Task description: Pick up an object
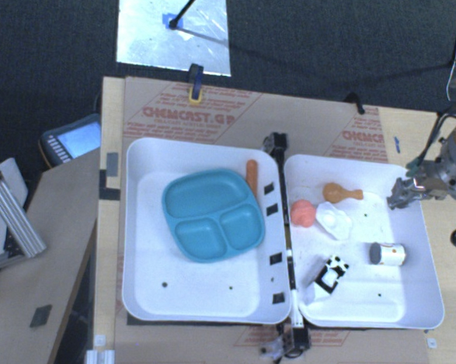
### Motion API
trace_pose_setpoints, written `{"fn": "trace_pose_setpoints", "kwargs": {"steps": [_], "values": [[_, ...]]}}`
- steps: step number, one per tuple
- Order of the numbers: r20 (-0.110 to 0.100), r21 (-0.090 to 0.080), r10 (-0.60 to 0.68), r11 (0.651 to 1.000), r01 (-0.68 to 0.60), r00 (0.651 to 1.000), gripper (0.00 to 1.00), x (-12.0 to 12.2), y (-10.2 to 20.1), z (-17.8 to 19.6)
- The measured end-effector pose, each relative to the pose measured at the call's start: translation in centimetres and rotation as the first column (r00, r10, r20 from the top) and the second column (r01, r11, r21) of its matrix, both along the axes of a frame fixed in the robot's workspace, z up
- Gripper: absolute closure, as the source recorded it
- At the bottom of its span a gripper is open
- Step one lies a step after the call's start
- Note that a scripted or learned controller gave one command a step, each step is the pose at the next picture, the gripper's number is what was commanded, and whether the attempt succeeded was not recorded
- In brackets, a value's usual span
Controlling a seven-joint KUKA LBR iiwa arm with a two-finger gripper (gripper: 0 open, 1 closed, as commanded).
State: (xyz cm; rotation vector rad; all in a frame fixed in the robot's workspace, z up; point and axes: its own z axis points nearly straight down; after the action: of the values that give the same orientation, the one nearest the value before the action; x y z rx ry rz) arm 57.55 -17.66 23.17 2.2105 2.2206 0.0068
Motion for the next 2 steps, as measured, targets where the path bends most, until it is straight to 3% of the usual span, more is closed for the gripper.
{"fn": "trace_pose_setpoints", "kwargs": {"steps": [1, 2], "values": [[-0.005, 0.002, 0.000, 1.000, 0.000, 1.000, 1.00, 0.1, 0.0, -0.3], [-0.007, 0.004, 0.005, 1.000, -0.005, 1.000, 1.00, 0.9, 5.2, -1.3]]}}
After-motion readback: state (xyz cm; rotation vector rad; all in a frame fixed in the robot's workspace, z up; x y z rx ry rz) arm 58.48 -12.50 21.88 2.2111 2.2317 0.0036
